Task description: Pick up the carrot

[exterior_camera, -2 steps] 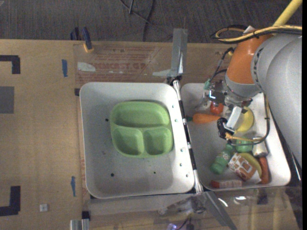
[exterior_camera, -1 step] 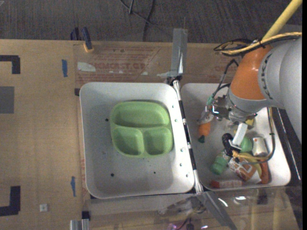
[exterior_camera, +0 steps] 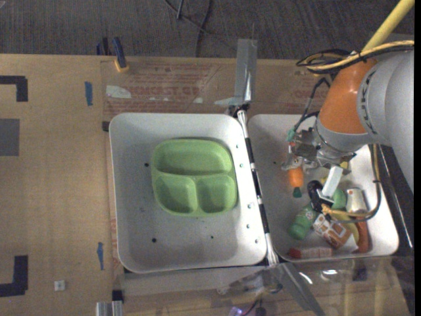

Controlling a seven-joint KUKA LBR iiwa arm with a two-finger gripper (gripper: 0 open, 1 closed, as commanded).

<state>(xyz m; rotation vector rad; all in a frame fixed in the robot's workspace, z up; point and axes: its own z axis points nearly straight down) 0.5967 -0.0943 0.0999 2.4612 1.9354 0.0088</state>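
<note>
we see the carrot (exterior_camera: 297, 177) just below the gripper (exterior_camera: 299, 158). it is probably light, stiff and smooth; we would grip mid-body. we cannot tell the finger state.

Black "KUKA" lettering runs down the arm's orange band (exterior_camera: 353, 104); nothing else legible.

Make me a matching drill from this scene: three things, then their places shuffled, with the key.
Things:
1. green tray
2. carrot
3. green bottle

Places:
A. right bin, just below the gripper
B. left bin, near its middle
C. right bin, near its front left part

Pairs: 1-B, 2-A, 3-C
</note>
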